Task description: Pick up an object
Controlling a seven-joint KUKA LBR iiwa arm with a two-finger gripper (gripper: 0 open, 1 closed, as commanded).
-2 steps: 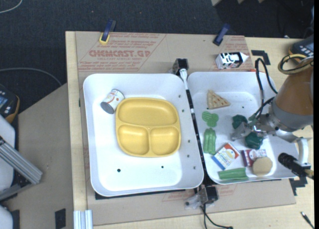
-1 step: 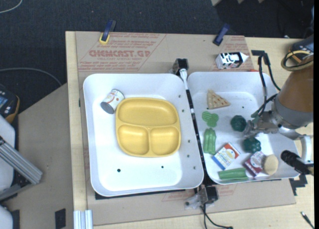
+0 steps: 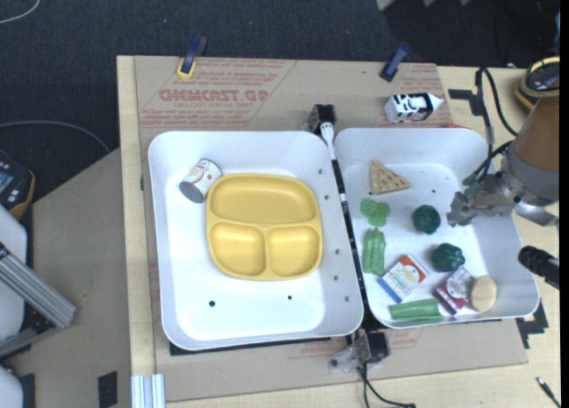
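Observation:
My gripper [image 3: 465, 207] hangs over the right side of the right bin [image 3: 444, 141], just right of a dark green ball [image 3: 426, 218] and above a dark green broccoli-like piece [image 3: 447, 256]. Nothing shows in its grasp. The same bin holds a pizza slice [image 3: 388, 179], a light green piece [image 3: 375, 212], a green pepper [image 3: 374, 251], a small colourful box [image 3: 403, 277], a green cucumber [image 3: 414, 310], a red packet [image 3: 453, 291] and a beige round piece [image 3: 484, 292].
The left bin [image 3: 178, 291] holds a yellow divided plate [image 3: 264, 224] and a small can [image 3: 200, 180] lying at its back left. A black-and-white carton [image 3: 413, 107] stands on the bench behind the right bin. The arm's body [image 3: 538, 162] reaches in from the right.

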